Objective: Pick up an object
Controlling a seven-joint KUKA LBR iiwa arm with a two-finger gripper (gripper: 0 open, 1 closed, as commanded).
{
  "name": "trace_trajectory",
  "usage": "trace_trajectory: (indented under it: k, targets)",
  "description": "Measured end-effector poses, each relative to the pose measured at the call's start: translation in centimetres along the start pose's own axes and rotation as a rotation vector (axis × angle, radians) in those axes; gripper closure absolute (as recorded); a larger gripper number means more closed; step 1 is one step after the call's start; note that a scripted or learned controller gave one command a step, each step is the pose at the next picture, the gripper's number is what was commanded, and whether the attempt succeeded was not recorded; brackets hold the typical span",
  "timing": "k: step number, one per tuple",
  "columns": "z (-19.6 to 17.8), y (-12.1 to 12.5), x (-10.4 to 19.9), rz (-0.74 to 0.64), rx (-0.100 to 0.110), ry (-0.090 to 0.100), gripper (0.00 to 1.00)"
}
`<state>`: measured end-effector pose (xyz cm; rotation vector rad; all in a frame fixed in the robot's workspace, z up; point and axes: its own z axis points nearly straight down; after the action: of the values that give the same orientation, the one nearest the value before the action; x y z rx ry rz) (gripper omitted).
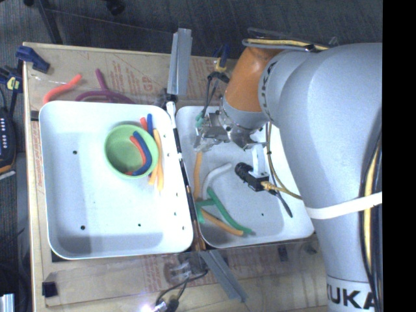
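even, fairly bright overhead light. the left bin (71,194) glares nearly blown-out white, with a soft shadow along its near wall. the arm (325,129) darkens the right bin (296,223). detail is soft and slightly grainy.

Plywood bench (104,64) carries two white bins side by side: left bin (78,207) and right bin (292,223), touching along the middle. Loose on the bench near its far left corner: orange strip (63,88), purple tube (104,95) just beside the left bin's far edge, blue clamp (31,56) at the corner.
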<state>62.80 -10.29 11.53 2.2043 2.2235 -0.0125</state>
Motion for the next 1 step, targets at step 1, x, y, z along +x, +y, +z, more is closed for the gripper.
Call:
trace_trajectory:
  k: [1]
  targets:
    - [0.00,0.00,0.00,0.000,0.000,0.000,0.00]
